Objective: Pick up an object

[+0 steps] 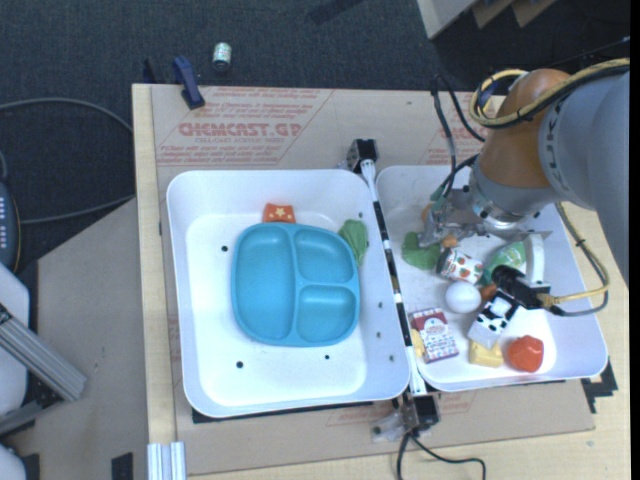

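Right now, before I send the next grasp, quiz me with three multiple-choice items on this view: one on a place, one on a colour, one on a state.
1. Where is the divided plate?
A. left bin
B. right bin
C. on the cardboard

2. What colour is the ball?
A. blue
B. white
C. black

3. How does the plate sit?
A. tipped on its edge
B. upside down
C. flat, compartments up

Answers: 1 A, it lies in the left bin. 2 B, it is white, among the toys under the claw. 3 C, its three compartments face up.
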{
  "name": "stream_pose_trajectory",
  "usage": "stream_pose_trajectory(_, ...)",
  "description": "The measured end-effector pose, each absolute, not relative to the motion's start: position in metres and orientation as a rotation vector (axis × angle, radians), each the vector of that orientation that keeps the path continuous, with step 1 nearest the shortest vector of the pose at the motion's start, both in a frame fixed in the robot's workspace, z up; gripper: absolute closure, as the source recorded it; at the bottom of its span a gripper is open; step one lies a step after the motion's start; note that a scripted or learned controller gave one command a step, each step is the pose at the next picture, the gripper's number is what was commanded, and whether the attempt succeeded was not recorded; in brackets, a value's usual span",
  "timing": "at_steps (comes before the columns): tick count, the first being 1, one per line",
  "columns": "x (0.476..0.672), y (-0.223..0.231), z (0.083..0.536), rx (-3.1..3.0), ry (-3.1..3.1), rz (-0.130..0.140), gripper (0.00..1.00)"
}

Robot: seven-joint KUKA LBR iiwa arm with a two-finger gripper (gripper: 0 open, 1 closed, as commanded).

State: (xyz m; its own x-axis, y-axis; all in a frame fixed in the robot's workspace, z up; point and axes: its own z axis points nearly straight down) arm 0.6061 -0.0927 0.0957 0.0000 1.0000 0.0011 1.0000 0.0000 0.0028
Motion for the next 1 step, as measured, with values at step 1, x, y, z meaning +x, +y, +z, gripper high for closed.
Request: stream_pose_trajectory(1,0.5819,-0.0377,0.2006,2.220,2.222,0.001,1.00)
